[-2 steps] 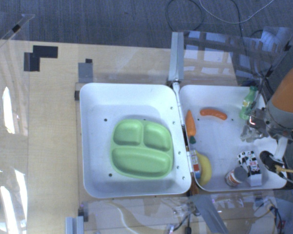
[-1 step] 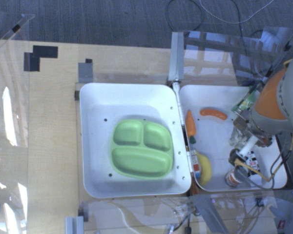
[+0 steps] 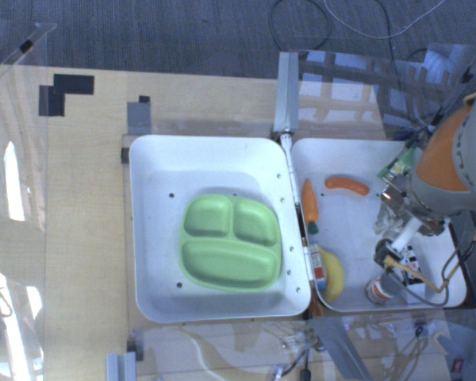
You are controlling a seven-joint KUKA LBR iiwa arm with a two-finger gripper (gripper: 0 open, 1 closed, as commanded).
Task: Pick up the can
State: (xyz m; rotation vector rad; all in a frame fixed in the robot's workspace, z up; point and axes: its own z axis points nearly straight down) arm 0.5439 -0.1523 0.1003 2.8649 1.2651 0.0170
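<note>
The can (image 3: 377, 291) stands in the near right corner of the right bin (image 3: 345, 153); I see a silvery top and a reddish side. Part of it is covered by robot hardware. My gripper (image 3: 387, 219) hangs over the right side of that bin, a little beyond the can and above it, under the grey wrist with the orange band (image 3: 444, 159). Nothing shows between its fingers.
An orange carrot (image 3: 309, 202) lies along the right bin's left wall. A sausage (image 3: 347, 185) lies toward the back. A yellow banana (image 3: 330, 272) sits at the front left, close to the can. The left bin (image 3: 155, 165) holds a green divided plate (image 3: 230, 241).
</note>
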